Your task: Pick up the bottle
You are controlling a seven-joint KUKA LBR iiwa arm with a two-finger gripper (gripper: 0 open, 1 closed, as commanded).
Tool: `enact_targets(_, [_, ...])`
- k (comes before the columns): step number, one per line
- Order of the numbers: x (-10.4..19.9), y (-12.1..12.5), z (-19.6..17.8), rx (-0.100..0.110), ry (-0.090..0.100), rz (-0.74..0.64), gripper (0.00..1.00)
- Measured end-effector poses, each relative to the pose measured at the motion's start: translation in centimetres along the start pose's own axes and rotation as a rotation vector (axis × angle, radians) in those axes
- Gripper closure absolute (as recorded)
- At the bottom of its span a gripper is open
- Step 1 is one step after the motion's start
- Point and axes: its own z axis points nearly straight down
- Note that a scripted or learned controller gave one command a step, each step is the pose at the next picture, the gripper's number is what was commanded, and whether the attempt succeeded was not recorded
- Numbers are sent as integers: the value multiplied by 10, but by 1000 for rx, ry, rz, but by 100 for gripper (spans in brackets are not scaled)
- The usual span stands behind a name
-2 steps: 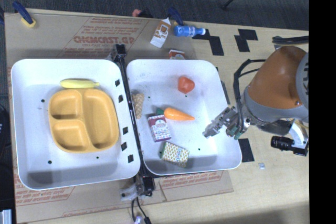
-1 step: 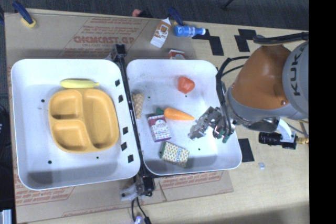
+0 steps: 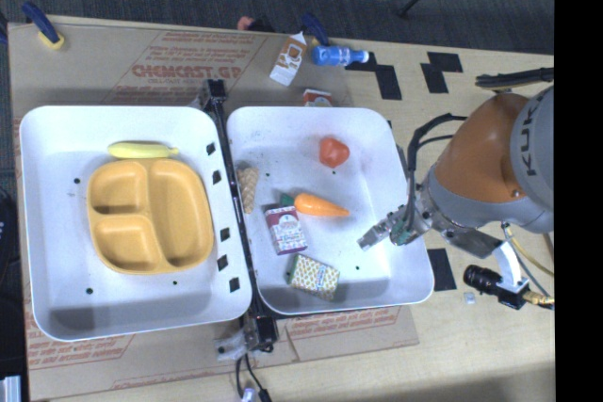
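A small blue bottle point(image 3: 332, 56) with a white cap end lies on its side on the cardboard behind the right bin point(image 3: 372, 122), outside it. My gripper point(image 3: 381, 233) hangs low over the right bin's near right part, just inside its right wall. It is well in front of the bottle, with nothing visibly in it. The arm's orange band point(image 3: 480, 155) rises to the right of the bin.
The right bin holds a red round fruit point(image 3: 333, 151), a carrot point(image 3: 320, 206), a red box point(image 3: 285, 230), a patterned packet point(image 3: 313, 276) and a waffle piece point(image 3: 248, 185). The left bin holds a yellow divided plate point(image 3: 151, 214) and a banana point(image 3: 142, 149). A small carton point(image 3: 287, 60) lies left of the bottle.
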Motion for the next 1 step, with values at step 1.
enact_targets(1, [0, 0, -11, 0, -1, 208, 100])
